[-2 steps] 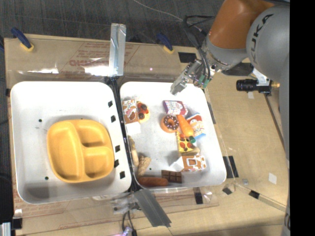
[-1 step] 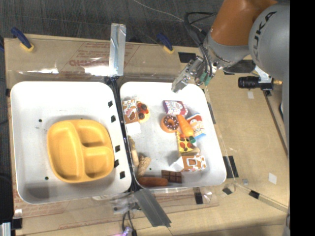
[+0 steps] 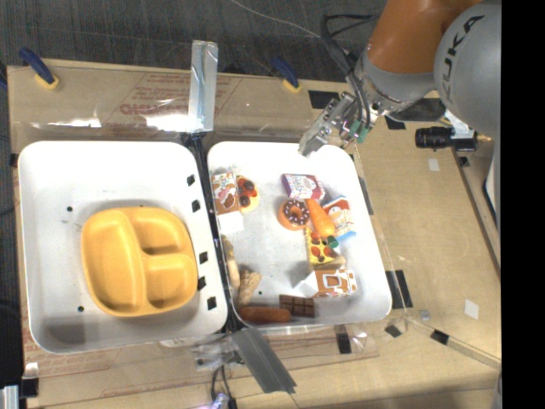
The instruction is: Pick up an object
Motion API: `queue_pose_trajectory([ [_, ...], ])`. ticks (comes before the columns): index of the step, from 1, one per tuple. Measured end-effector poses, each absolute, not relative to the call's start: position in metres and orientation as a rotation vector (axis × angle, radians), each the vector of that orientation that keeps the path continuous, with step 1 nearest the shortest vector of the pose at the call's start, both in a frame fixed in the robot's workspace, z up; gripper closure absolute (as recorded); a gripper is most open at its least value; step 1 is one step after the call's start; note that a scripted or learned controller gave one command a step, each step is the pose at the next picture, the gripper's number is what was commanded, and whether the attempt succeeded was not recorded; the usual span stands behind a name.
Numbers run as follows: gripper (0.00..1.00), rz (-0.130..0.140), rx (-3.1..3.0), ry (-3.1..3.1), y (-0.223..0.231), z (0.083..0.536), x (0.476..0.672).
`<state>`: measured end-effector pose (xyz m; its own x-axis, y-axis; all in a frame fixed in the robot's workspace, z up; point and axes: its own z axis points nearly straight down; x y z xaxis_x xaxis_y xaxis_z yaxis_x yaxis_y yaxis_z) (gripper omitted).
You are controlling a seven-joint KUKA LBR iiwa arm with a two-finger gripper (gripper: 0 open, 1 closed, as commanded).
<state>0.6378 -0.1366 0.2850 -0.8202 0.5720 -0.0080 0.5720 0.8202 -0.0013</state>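
bins (image 3: pixel 34 228): 2 | yellow tray (image 3: pixel 139 261): 1 | jaws (image 3: pixel 317 139): state unclear, over right bin's rim

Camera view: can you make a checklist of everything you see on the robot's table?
Surface: tan bench bearing two white bins side by side.
Job's things: right bin holds toy food: donut, carrot, chocolate bar, sausage, small boxes.
Clutter: yellow divided tray lies in the left bin.
Grippers: gripper hovers over the right bin's far edge, holding nothing.
Cables: thin wires on the dark floor beyond the bench.
Surroundings: blue clamps on the far edge.
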Motion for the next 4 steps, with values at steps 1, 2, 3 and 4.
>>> queue_pose_trajectory([
  [1,1.0,-0.008,0.929,2.99,-0.136,0.296,0.639],
  [2,1.0,0.0,0.78,3.045,-0.086,0.256,0.63],
  [3,1.0,-0.002,1.426,2.794,-0.158,0.317,0.618],
  [4,1.0,-0.005,1.374,2.834,-0.095,0.23,0.563],
])
